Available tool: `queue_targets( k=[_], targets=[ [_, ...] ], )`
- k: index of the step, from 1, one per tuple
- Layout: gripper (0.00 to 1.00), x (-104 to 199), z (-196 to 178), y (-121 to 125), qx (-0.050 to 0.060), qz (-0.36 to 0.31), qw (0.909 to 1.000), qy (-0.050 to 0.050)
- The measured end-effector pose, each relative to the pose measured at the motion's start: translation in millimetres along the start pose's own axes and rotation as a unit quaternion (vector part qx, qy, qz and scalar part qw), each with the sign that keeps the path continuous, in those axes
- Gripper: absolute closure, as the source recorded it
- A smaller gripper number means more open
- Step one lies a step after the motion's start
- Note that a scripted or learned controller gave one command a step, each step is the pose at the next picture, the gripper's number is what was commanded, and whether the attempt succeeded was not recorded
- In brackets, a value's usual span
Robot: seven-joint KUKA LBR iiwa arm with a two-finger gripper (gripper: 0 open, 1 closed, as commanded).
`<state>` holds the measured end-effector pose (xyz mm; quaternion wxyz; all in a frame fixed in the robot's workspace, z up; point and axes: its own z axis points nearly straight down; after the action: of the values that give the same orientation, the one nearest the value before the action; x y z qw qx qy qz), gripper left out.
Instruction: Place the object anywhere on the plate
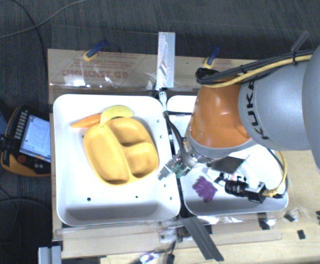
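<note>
A yellow plate (120,149) with three compartments lies in the left bin (71,197). An orange carrot (86,120) and a yellow-green fruit piece (117,112) lie at the plate's far edge, touching it. A purple bunch of grapes (205,188) lies in the right bin (270,205), near its front. My gripper (169,171) hangs over the divider between the two bins, just right of the plate and left of the grapes. Nothing shows held in it.
The arm's orange band (220,120) and grey body cover most of the right bin. A tablet and handheld controller (25,142) lie on the floor left of the bench. Clamps and a metal post stand at the back edge.
</note>
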<state>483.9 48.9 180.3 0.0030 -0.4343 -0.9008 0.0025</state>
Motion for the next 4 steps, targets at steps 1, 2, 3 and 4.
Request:
queue_targets(
  k=[1,2,3,4],
  targets=[
    [1.0,17.1,0.0,13.4,0.0,-0.212,0.9773,0.001],
    [1.0,-20.1,-0.4,-14.6,-0.001,-0.28,0.96,-0.001],
    [1.0,-14.4,-0.4,-10.4,-0.002,-0.299,0.9541,0.0],
    [1.0,-50.4,-47.6,12.6,-0.001,-0.364,0.9312,-0.002]
  ],
)
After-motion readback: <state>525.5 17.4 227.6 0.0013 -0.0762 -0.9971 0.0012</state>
